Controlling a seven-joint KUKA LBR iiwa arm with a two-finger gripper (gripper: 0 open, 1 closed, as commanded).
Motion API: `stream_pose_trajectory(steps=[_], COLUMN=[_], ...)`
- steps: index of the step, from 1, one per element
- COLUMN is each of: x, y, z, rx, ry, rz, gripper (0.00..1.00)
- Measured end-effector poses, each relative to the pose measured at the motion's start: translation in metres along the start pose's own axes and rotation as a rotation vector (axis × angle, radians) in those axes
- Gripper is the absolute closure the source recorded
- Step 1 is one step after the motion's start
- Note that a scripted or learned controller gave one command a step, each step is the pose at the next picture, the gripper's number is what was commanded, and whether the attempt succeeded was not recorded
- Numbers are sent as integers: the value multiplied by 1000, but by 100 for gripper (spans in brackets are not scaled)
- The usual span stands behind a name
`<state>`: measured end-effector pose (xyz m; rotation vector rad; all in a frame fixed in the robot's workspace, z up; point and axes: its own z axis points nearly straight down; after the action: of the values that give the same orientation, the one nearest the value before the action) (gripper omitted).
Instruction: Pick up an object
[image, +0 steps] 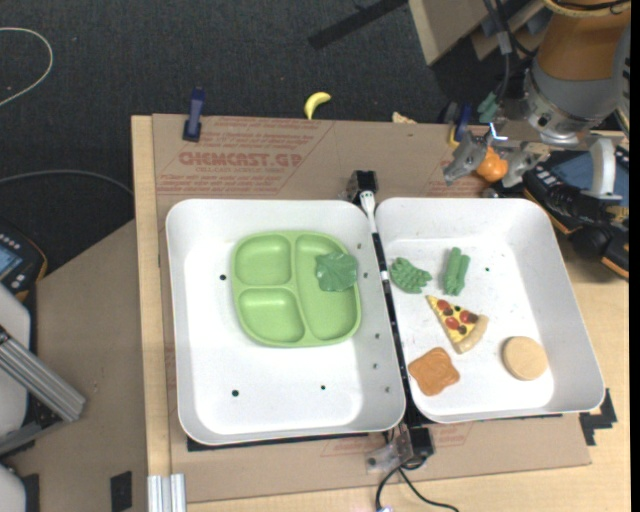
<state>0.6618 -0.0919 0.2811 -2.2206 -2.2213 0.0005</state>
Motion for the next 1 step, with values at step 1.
stream_pose_trajectory(steps=[1], x=[64], y=[4], z=[42], rx=[5], ry=[3], rz=[-6], gripper=[0])
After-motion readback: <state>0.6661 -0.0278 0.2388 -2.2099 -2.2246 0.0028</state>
